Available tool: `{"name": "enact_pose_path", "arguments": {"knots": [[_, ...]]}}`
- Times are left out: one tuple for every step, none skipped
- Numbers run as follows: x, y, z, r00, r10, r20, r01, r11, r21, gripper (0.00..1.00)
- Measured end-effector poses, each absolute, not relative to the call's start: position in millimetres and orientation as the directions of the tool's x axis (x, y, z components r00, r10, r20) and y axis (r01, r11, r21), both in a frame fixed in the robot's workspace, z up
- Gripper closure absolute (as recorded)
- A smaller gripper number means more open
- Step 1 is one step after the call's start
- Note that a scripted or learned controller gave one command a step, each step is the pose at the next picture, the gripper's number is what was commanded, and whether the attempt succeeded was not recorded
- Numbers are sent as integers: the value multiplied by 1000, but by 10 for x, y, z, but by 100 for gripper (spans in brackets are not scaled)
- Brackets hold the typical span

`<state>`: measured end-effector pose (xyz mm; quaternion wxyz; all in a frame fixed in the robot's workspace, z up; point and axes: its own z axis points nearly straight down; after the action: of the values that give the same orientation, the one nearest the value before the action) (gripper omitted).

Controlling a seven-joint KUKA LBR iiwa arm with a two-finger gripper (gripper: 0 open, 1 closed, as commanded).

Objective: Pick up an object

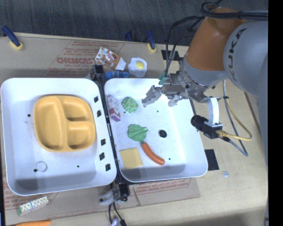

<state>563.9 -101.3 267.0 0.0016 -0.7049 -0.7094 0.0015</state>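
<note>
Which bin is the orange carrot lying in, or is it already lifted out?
In the right bin: the carrot lies flat on its floor beside the yellow cheese slice, apart from the gripper.

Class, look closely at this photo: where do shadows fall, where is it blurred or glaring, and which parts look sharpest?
Camera view: soft shadows darken the near walls of both bins; the gripper looks slightly blurred; the yellow tray shows a mild sheen; the carrot and cheese slice are fairly sharp; lighting is even, without harsh glare.
</note>
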Motion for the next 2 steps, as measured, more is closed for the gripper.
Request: {"name": "enact_pose_path", "arguments": {"knots": [[5263, -935, 1216, 146, 989, 0, 989, -146, -9, 0], [4759, -1249, 914, -365, 931, 3, 931, 365, -3, 0]]}}
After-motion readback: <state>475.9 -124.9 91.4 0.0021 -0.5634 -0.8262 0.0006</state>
